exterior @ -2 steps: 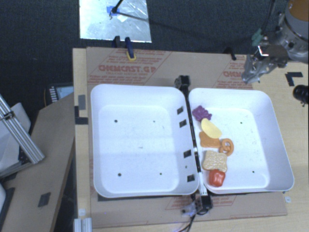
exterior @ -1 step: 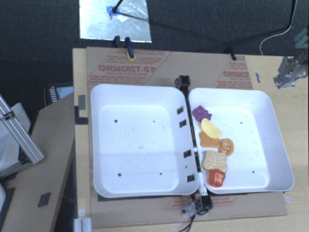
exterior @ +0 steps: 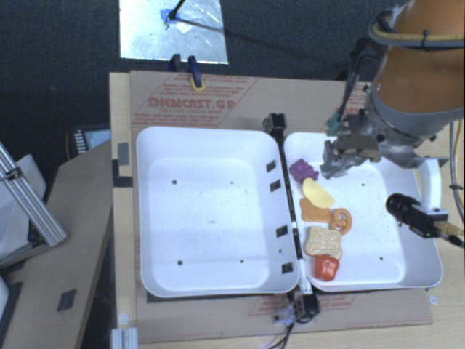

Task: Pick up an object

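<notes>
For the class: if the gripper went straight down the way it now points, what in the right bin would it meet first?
Probably the purple toy, lying just beside the gripper; or the bare floor of the right bin next to it. Depth is unclear from this slanted view.

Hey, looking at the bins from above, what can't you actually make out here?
- Gripper: whether it holds anything; arm's bulk and blur hide it from the camera view.
- Purple toy: too small to tell its shape.
- Right bin: far corner covered by the arm.
- Arm's upper part: cut off by the top edge.
</notes>
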### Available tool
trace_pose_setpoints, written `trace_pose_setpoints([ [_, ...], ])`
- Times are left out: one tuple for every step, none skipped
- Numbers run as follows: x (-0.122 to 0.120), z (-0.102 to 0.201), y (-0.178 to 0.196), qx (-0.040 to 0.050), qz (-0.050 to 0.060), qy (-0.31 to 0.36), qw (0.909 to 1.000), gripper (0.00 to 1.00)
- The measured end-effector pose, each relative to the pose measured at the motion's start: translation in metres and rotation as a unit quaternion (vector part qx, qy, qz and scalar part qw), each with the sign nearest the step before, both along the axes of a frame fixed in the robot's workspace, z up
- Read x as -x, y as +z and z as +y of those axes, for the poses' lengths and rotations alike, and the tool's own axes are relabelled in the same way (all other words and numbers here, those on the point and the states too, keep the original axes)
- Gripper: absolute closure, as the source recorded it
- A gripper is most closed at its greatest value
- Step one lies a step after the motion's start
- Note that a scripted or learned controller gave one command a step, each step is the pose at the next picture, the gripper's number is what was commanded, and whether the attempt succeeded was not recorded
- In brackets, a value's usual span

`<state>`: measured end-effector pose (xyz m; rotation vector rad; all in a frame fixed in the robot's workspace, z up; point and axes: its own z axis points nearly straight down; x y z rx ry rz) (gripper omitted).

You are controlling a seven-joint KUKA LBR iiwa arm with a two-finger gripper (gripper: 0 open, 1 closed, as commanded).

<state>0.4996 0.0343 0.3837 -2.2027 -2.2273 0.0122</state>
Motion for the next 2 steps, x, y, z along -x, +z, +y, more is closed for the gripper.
trace_pose_setpoints([
  [0.013, 0.044, 0.12, -0.0018, -0.014, -0.001, 0.9999, 1.0],
  [-0.002, 0.071, 0.154, -0.0006, -0.009, -0.002, 1.0, 1.0],
])
